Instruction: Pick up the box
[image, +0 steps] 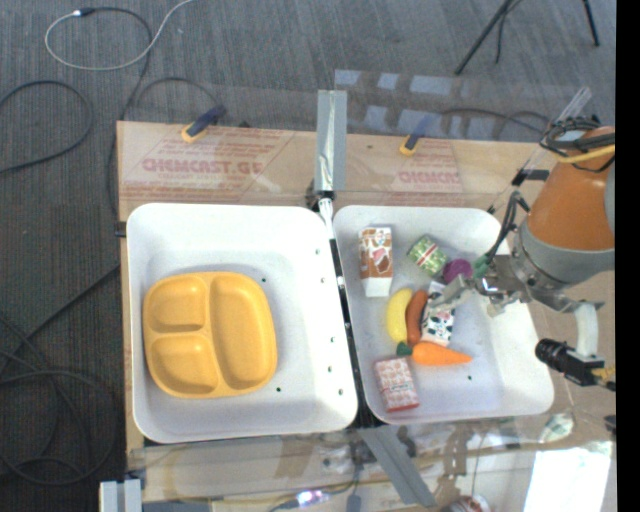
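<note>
Several toy foods lie in the right bin (520, 385). A red-pink flat box (397, 384) rests near its front edge. A brown and white carton box (376, 259) lies at the back left. A small black-and-white carton (438, 324) sits in the middle, just above a carrot (441, 354). My gripper (452, 294) hangs low over the middle of this bin, right above the small carton and beside a purple piece (457, 270). Nothing is visibly held by it.
A yellow banana (398, 314) and a red sausage (415, 312) lie left of the small carton. A green can (427, 254) sits at the back. The left bin (300, 230) holds a yellow divided plate (210, 333). The arm's orange band (570, 205) reaches in from the right.
</note>
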